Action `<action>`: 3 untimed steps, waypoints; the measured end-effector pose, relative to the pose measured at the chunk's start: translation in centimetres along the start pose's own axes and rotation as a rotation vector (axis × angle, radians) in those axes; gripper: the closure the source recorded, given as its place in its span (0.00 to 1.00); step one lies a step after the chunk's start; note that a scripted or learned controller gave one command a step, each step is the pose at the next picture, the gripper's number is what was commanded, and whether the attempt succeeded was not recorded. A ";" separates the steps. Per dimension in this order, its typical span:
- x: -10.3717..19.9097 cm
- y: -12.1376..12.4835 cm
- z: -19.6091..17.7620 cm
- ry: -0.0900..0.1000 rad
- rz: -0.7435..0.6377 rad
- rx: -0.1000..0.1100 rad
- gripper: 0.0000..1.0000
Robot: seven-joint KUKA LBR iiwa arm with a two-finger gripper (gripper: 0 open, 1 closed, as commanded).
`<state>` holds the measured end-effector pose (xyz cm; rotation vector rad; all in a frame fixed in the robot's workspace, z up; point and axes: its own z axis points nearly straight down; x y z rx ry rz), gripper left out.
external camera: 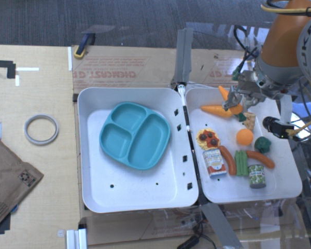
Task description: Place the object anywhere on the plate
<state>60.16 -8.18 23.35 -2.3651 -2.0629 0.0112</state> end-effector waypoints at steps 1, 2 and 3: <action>7.3 -1.0 1.4 0.000 0.112 0.002 1.00; 12.0 -1.7 4.6 0.000 -0.129 0.002 1.00; 11.9 -1.7 4.6 0.000 -0.129 0.001 0.00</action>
